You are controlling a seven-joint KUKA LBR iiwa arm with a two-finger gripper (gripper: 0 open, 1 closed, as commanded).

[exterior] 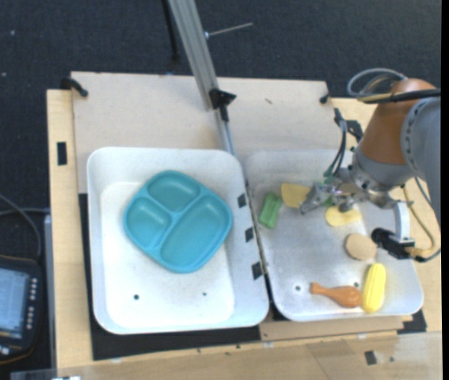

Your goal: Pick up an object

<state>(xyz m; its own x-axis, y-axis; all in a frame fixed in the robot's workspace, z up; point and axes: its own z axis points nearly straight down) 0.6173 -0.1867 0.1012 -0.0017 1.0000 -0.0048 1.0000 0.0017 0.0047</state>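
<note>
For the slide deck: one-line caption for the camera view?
Gripper low among toy foods in right bin; blue tray in left bin.

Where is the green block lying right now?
The green block lies in the right bin, near its left wall, just left of a pale yellow piece and across the divide from the blue plate.
</note>
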